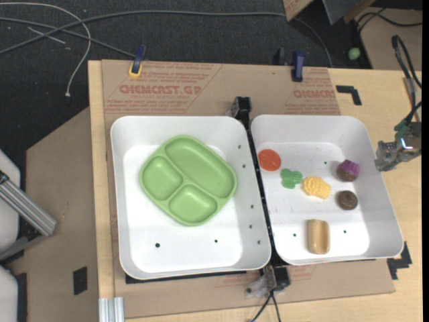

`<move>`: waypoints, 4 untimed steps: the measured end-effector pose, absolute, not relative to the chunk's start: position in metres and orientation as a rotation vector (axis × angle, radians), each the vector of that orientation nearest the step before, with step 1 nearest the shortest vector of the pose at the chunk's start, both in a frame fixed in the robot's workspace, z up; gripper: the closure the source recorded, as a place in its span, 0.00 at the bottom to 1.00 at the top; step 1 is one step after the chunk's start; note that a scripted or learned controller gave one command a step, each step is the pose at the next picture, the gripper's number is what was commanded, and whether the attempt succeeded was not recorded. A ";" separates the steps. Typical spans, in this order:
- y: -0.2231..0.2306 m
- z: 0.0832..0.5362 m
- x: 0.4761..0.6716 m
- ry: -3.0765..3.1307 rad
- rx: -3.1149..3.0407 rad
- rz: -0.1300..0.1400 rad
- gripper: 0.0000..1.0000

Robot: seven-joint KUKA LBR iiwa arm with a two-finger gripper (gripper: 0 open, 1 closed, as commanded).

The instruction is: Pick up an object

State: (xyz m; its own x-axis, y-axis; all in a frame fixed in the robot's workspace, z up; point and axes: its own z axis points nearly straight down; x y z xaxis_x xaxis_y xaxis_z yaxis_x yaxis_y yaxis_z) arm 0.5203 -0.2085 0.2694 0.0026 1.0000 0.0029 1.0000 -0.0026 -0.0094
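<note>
Toys (316,188) in right bin (375,180) (spread apart), tool (392,151) outside

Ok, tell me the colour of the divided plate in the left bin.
Light green, seen clearly in the camera view: the divided plate has three compartments.

A green plate (188,180) fills the middle of the left bin (127,200), with bare floor all around it. In the right bin (375,240), five small items cluster right of the plate, with open floor between them and the walls.
</note>
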 end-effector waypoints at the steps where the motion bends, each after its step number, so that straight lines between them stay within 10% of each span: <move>1: -0.208 0.274 0.522 -2.221 -2.221 0.000 0.00; 4: -0.215 0.113 0.529 -2.215 -2.218 0.004 0.00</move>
